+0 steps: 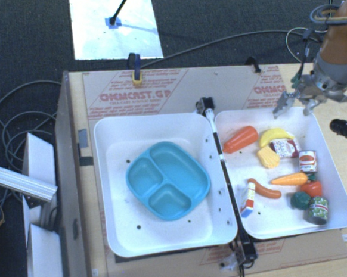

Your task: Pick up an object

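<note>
The surface is a brown board printed with red lettering, set on dark carpet. Cables trail over the carpet at left, and a pale square sheet lies beyond the board's far edge.

Two white bins sit side by side. The left bin holds one blue divided plate. The right bin holds the small toy foods: one orange pepper, one banana, one yellow corn piece, one red-and-white packet, one small can, one carrot, one sausage, one small bottle, one tomato, one dark green vegetable and one green jar.

The grey arm reaches in at upper right, and the jaws hang over the right bin's far rim with the two fingers spread apart and nothing between them. The banana is the nearest object, lying in the bin just below and a little left of the jaws, apart from them; the pepper lies farther left, and the rest sit toward the near side.
</note>
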`<state>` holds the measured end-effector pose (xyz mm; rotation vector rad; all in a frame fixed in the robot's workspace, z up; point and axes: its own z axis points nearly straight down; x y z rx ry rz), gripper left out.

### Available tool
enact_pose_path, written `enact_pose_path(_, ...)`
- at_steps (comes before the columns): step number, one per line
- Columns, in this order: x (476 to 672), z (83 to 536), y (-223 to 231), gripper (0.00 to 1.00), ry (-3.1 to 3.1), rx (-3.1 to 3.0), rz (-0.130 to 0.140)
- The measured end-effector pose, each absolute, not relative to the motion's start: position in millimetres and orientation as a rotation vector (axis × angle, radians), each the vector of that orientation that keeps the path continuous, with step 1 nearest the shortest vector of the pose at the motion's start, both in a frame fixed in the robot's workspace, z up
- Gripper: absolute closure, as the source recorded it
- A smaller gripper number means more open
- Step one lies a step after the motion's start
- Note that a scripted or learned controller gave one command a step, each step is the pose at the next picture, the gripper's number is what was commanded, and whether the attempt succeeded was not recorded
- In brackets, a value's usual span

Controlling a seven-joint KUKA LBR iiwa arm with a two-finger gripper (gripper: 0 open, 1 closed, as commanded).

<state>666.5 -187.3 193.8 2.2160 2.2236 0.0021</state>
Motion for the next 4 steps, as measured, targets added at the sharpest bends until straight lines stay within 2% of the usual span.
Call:
enact_pose_path(1, 617.2, 109, -120, 0.0, 2.228, 2.217, 0.0)
enact_pose_path(2, 599.4, 84, -126, 0.0, 2.223, 2.219, 0.0)
enact_pose_path(3, 600.5, 95, -126, 1.0, 2.223, 2.216, 0.003)
enact_pose_path(4, 631.8, 185, -23, 1.0, 2.225, 2.215, 0.006)
